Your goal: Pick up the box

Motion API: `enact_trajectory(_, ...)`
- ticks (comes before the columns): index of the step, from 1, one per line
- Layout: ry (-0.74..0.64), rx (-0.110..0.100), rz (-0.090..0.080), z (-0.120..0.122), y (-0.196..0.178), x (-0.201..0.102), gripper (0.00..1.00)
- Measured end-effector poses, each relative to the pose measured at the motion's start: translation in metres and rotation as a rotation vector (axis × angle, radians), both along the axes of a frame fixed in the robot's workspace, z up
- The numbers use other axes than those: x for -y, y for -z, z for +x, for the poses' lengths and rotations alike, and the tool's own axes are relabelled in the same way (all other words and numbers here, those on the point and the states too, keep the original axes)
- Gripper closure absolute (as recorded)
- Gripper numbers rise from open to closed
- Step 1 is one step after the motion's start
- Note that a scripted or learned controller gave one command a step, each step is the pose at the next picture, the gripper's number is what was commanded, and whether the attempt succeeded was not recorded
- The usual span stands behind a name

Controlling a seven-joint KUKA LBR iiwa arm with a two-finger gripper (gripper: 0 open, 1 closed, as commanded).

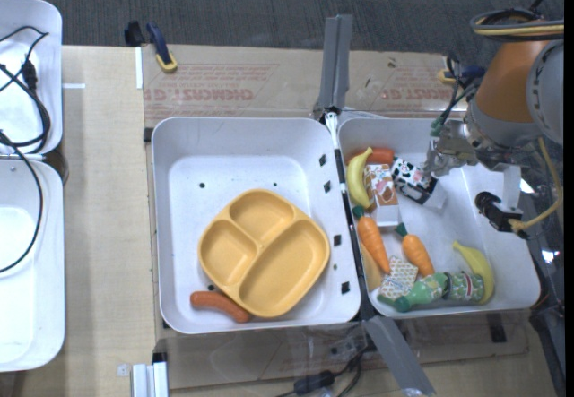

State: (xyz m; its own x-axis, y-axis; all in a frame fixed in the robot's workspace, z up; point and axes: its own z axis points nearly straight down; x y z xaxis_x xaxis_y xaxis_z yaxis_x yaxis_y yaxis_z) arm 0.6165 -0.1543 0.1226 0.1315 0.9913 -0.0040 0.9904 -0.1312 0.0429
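We're looking down on two white bins side by side on the surface. The left bin [170, 207] holds a yellow divided plate [264, 251] with three compartments, and a reddish-orange sausage [218, 303] lies against the plate's near left edge, close to the bin's near wall.

Over to the right bin [516, 292] — it's crowded. Along its left side we see a banana [358, 176] lying lengthwise, with a small orange-red item just beyond it at the far end that we can't identify. Beside the banana sits the box [386, 195], a small carton with a white and brown printed face, resting on the bin floor. Just right of it, a black-and-white cow-patterned carton [413, 180] lies tilted.

The grey arm with its orange band comes in from the right, and the gripper [441, 164] hangs low over the far part of the right bin, right beside the cow-patterned carton. The fingers are down at that carton's right edge, but we can't tell how far apart they stand, nor whether they grip anything — the box itself lies apart from them, to their left.

Nearer to us, two carrots [373, 243] lie angled on the floor, a second banana [477, 268] curves along the near right, and a green bottle [435, 289] lies on its side next to a patterned packet [399, 277].
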Motion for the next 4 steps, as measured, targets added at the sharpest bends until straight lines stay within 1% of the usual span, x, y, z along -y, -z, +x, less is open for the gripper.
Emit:
enact_trajectory(1, 0.0, -0.003, 0.0, -0.001, 0.001, 0.0, 0.0)
enact_trajectory(2, 0.019, -0.011, 0.007, -0.056, 0.016, 0.043, 0.0)
enact_trajectory(3, 0.035, -0.018, 0.001, -0.05, 0.016, 0.035, 0.0)
enact_trajectory(4, 0.065, -0.013, 0.001, -0.047, 0.017, -0.008, 0.0)
